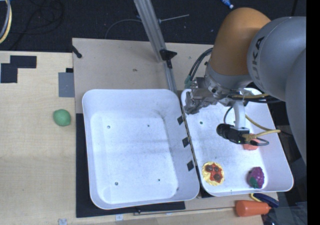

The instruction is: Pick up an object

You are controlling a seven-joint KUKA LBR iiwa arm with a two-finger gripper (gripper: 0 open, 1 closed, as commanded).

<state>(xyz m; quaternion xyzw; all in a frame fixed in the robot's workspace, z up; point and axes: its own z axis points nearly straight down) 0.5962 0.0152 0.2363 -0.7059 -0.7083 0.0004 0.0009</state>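
My gripper (192, 104) hangs over the far left corner of the right bin (280, 179), close to the divider between the two bins. In that bin lie a yellow piece with red spots (213, 173) and a purple grape-like piece (256, 177) near the front edge. A small red-orange piece (249, 144) sits mid-right, beside a black cable fitting (229, 131) of the arm. All three objects lie apart from the gripper, toward the bin's front. Nothing shows under the gripper.
The left bin (95, 104) stands beside the right one, with black clips along the shared edge. A green ball (62, 117) rests on the bench left of the bins. An orange object (252, 208) lies outside the right bin's front edge. A metal rail (152, 24) slants in from the back.
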